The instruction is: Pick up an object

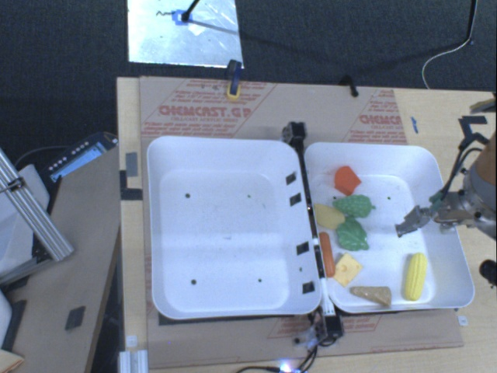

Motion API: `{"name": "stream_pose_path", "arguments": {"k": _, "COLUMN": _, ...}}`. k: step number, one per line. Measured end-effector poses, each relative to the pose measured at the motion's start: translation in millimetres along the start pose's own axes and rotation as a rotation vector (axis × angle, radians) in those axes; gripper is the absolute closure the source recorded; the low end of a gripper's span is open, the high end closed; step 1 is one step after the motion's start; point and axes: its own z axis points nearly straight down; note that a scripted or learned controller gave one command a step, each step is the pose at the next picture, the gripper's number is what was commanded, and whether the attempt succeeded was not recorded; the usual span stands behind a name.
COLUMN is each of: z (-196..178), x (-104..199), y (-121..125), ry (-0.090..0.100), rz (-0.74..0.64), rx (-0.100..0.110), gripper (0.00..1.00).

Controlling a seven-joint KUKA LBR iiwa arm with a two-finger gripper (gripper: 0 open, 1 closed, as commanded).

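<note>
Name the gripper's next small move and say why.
Probably lower toward the corn cob: the gripper hovers over bare bin floor in the right bin, holding nothing, and the cob lies alone just below it in the view, away from the other pieces.

Lighting even and bright overhead. The white bins [225, 154] are near overexposed, with soft faint shadows. Glare on the foil sheet [185, 22] far from the gripper [410, 225]. Image slightly soft and grainy throughout.

Yellow clamp [233, 92] on cardboard sheet [210, 107], silver plate [185, 20] behind, remote [75, 157] at L.
</note>
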Motion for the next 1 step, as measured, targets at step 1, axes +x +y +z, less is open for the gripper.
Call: {"name": "stream_pose_path", "arguments": {"k": 1, "z": 64.8, "x": 87.2, "y": 36.6, "ry": 0.005, "rz": -0.010, "rx": 0.003, "gripper": 0.00}}
